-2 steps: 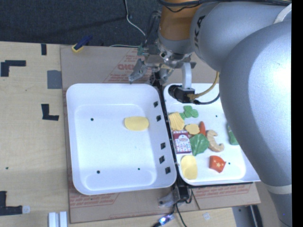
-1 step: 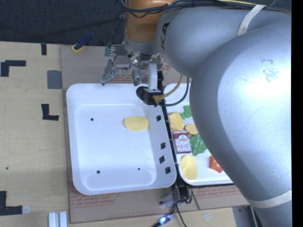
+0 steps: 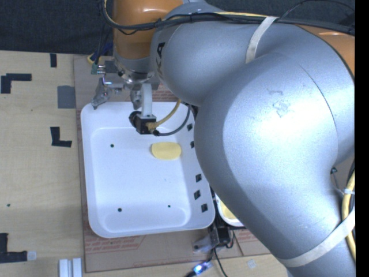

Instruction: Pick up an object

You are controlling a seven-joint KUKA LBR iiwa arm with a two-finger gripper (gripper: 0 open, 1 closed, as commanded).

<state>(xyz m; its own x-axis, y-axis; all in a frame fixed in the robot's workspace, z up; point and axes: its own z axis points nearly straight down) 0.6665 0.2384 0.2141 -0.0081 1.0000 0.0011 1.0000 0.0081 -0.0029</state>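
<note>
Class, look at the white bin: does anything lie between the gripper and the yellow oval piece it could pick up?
Nothing visible does. The yellow piece lies alone on the floor of the white bin. The gripper hangs over the bin's far rim, and there is just bare bin floor between the two.

We see a robotics lab: a big grey-and-orange robot arm over a pale wooden surface with black tape marks and a shallow white plastic bin.
</note>
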